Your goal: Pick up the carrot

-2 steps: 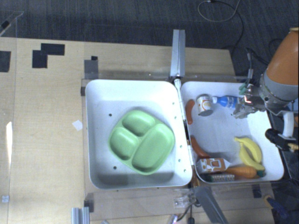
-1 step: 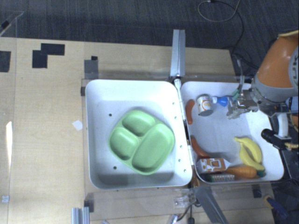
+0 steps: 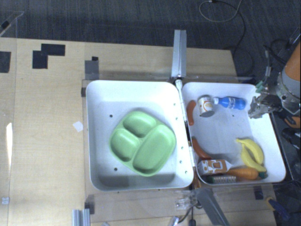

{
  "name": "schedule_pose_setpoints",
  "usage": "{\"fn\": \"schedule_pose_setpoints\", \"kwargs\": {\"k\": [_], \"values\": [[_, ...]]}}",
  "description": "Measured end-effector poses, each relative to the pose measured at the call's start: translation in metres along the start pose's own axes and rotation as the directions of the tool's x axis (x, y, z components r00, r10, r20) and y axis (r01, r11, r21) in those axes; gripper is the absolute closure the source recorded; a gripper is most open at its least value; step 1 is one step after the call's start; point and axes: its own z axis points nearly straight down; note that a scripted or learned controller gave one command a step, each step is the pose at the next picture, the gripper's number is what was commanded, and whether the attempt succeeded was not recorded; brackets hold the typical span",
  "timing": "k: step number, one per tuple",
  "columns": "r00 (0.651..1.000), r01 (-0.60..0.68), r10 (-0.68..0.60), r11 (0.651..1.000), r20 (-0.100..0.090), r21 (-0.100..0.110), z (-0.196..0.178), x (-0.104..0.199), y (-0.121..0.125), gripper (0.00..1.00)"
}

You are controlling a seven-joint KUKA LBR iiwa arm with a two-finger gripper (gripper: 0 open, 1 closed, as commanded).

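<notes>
Over the right bin's (image 3: 277, 140) far right rim, the gripper (image 3: 260, 105) hangs at the end of the arm (image 3: 289, 79), above the rim and not down among the items. Whether it is apart or together I cannot tell at this angle; nothing shows in it.

Carrot (image 3: 242, 173) lies along the bin's near wall, toward the right corner, touching the small carton (image 3: 214, 165) on its left, with the banana (image 3: 251, 153) just beside and above it. Well apart from the gripper.

Other contents: tin can (image 3: 205, 105) and blue bottle (image 3: 232, 102) at the far side, two sausages (image 3: 190, 113) along the left wall. Left bin (image 3: 101, 107) holds a green divided plate (image 3: 143, 142).

Judgement: task barely started. Approach, descent, grasp and lift all remain. Crowding by carton and banana looks awkward.
</notes>
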Motion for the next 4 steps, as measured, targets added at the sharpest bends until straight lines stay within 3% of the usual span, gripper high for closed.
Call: {"fn": "schedule_pose_setpoints", "kwargs": {"k": [1,2,3,4], "values": [[0.978,-0.211,0.211,0.978,0.001,0.0,-0.048,-0.025,0.049,1.0],[0.983,-0.181,0.181,0.983,0.0,0.003,0.014,0.011,0.053,1.0],[1.0,-0.023,0.023,1.0,0.0,-0.001,-0.033,0.029,0.068,1.0],[1.0,-0.016,0.016,1.0,0.001,-0.006,-0.044,0.03,0.069,1.0]]}}
